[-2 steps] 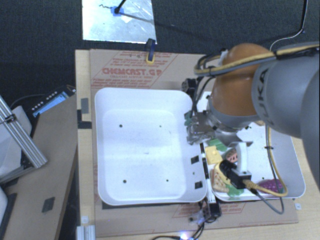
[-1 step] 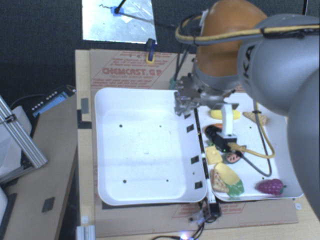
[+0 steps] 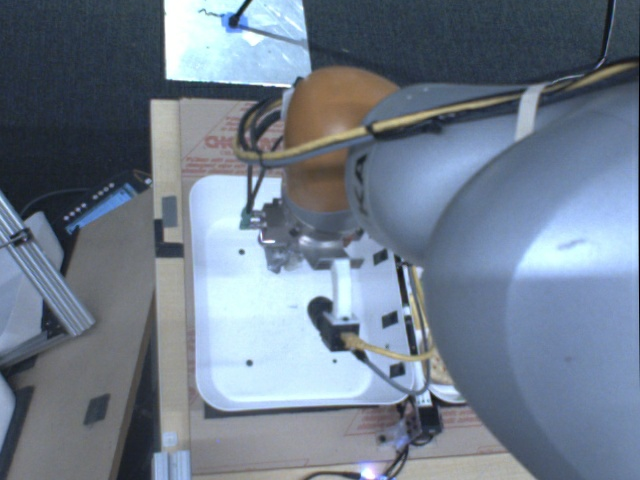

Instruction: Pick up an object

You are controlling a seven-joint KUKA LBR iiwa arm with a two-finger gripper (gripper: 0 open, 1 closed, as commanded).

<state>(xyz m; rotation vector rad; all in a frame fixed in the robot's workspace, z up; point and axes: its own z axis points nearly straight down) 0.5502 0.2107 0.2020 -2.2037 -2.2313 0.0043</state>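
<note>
My gripper (image 3: 281, 252) hangs over the far middle of the left white bin (image 3: 225, 363), under the orange wrist band (image 3: 325, 138). It points down at the bin floor, and its metal body hides the tips. I make out no loose object on the bare floor around it, just a few tiny dark specks. The big grey arm (image 3: 520, 268) covers almost all of the right bin (image 3: 445, 392), so whatever lies there is hidden.
The bins rest on a cardboard sheet (image 3: 215, 138) over a wooden bench (image 3: 90, 348). An aluminium rail (image 3: 45, 278) slants at the left edge. A shiny foil sheet (image 3: 235, 28) lies beyond the bins at the top. Cables bunch at the bottom (image 3: 415, 428).
</note>
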